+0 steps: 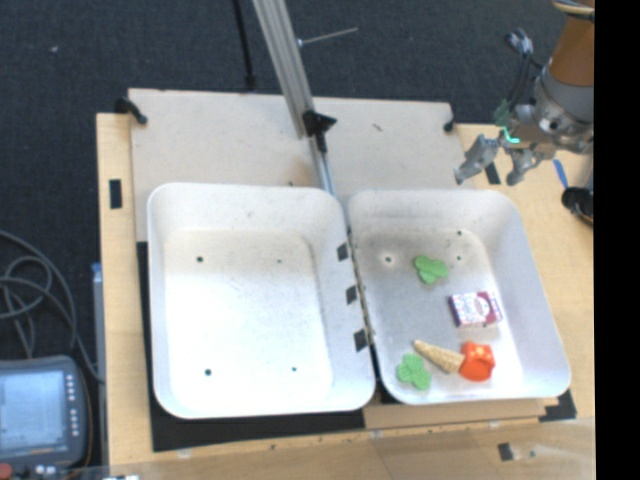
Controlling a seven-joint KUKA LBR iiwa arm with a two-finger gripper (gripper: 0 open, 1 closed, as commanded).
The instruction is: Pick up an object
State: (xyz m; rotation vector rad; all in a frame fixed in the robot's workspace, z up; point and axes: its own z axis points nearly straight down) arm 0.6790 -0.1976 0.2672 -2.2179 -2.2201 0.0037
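Observation:
The right bin (520,238) holds several small objects: a green leafy piece (431,268), a purple and white carton (474,309), a tan cone (435,355), an orange-red pepper (477,362) and a second green piece (413,371). My gripper (497,162) hangs above the bench just beyond the right bin's far right corner, well away from all of these objects. Its two fingers are spread apart with nothing between them.
The left bin (180,218) sits beside the right one, sharing a middle wall. A slanted metal pole (290,63) rises from the bench behind the bins. A screen and cables lie on the floor at the lower left.

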